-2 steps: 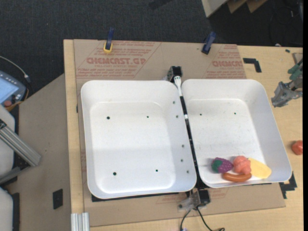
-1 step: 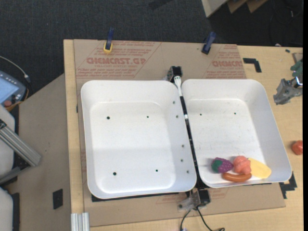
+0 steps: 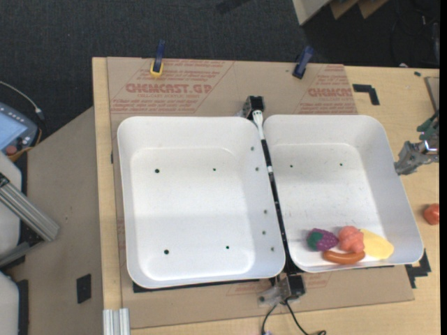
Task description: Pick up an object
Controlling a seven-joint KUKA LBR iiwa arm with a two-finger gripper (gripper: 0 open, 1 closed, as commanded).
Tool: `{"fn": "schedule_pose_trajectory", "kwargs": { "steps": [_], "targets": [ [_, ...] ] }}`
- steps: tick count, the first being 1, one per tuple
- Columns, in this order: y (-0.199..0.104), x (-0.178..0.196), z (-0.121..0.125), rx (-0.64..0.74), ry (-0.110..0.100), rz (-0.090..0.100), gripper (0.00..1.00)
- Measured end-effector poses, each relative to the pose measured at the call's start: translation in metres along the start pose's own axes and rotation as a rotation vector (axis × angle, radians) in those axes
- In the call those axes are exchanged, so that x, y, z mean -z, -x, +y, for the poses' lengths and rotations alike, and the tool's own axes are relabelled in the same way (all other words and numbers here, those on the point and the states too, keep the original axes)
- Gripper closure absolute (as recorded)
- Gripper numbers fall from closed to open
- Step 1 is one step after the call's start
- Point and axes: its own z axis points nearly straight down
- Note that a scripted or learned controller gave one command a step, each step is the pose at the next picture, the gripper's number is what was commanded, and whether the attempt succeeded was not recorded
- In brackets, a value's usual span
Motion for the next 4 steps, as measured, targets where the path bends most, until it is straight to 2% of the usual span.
{"fn": "schedule_pose_trajectory", "kwargs": {
  "steps": [1,4],
  "targets": [
    [0.021,-0.013,0.029,0.004,0.010,-0.004,1.00],
    [0.022,0.020,0.030,0.005,0.022,-0.011,1.00]
  ]
}}
